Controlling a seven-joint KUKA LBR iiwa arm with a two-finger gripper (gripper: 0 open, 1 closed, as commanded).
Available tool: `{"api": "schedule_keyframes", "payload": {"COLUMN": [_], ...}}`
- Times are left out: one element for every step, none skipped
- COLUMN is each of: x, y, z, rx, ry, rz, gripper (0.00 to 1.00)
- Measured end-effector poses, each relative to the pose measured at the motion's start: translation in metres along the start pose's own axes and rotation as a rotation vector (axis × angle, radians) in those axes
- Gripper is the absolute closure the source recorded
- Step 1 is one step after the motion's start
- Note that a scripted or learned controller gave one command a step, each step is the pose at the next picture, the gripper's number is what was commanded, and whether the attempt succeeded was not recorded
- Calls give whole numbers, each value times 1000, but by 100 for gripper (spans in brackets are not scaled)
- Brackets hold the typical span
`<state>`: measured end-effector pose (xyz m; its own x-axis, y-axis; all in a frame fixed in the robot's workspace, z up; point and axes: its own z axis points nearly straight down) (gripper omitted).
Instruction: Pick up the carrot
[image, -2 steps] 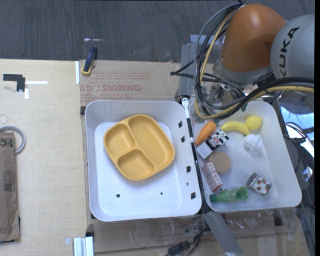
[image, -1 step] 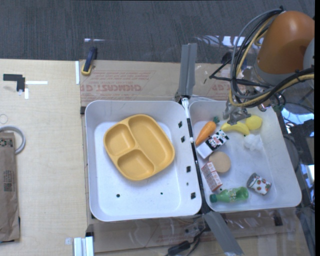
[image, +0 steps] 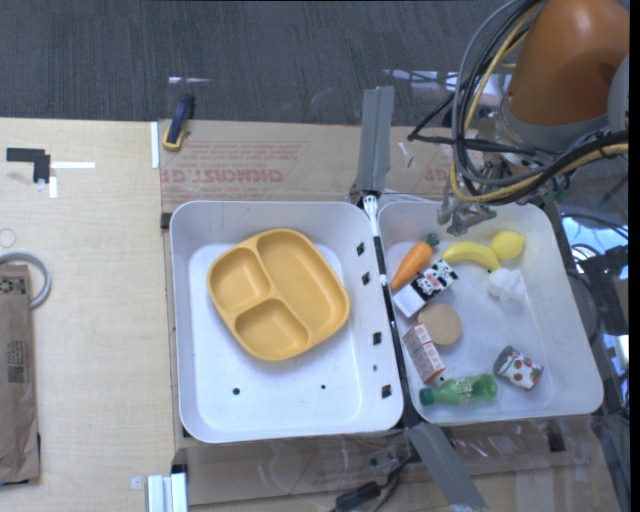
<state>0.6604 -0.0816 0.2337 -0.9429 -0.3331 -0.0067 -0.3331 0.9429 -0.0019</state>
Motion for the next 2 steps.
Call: {"api": "schedule_keyframes", "payload": {"x": [0,-1], "y": [0,-1], "z": [0,-10], "rx": [0,1], "ry": [0,-7], "rz": [0,4], "gripper": [0,100]}}
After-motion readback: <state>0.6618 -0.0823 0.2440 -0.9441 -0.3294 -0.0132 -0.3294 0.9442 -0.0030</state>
